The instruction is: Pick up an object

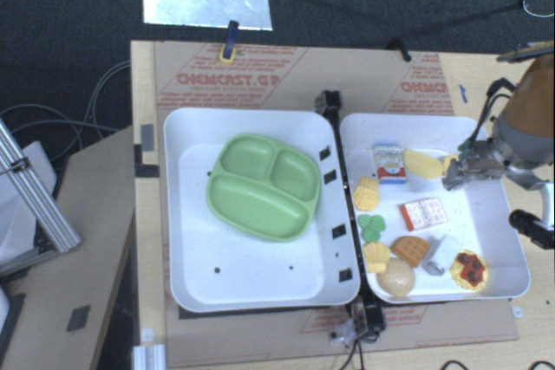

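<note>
The tool (pixel 457 172) hangs low over the right bin (pixel 512 225), near its far right part. Whether it is open or closed cannot be told.

Just left of the tool, touching or nearly so, lies a pale yellow piece (pixel 422 163), rounded like a wedge. Left of that stands a small blue and white carton (pixel 389 163) with a red base; its print is too small to read. Nearer the front lie a red and white packet (pixel 422 213), a yellow corn-like piece (pixel 367 193), a green leafy piece (pixel 372 227), a brown waffle-like piece (pixel 410 249), a round beige bun (pixel 397 277) and a small pizza-like piece (pixel 469 269) with red topping.

The left bin (pixel 195 277) holds a green divided plate (pixel 263 185).

The brown board (pixel 286 69) on the tabletop reads "CHEMCAST GP" in red, twice.
</note>
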Action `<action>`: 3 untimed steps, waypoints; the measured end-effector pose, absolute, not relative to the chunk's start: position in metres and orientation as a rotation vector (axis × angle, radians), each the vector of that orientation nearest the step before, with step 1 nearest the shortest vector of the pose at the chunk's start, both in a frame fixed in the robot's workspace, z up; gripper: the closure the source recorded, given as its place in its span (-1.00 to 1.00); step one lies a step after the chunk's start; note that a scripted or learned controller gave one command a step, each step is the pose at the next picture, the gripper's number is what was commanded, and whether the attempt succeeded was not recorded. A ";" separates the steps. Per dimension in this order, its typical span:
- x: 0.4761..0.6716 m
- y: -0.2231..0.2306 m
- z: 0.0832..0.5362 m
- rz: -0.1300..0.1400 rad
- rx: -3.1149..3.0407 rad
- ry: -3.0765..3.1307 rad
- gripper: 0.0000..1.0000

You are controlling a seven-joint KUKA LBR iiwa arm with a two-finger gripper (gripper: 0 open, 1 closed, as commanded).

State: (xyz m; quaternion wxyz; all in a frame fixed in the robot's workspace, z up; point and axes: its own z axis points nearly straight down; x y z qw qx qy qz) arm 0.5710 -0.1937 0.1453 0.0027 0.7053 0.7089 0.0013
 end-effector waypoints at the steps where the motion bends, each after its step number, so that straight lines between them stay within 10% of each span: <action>1: 0.574 -0.192 0.189 0.004 2.211 2.224 1.00; 3: 0.581 -0.141 0.218 0.004 2.211 2.231 1.00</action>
